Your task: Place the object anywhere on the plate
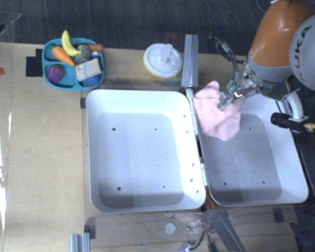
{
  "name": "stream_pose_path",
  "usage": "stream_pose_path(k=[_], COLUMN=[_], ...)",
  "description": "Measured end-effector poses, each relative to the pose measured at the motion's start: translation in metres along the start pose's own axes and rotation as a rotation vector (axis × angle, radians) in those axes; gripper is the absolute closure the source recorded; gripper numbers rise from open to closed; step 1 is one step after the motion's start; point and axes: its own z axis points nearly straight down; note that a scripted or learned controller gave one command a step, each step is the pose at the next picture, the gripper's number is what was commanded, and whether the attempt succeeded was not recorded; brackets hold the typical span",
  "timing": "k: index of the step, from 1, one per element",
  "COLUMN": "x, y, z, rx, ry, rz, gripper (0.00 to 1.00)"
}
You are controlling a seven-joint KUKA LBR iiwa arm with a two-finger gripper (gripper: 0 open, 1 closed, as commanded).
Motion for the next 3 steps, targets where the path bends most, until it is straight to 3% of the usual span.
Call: stream_pose_path(k=[1, 3], x=[0.001, 0.076], y=[0.002, 0.066], z=[-0.002, -0.017], rx=[0.0, -0.005], ry=[0.0, -0.001], rz=[-0.007, -0.812], gripper=[1.0, 1.0])
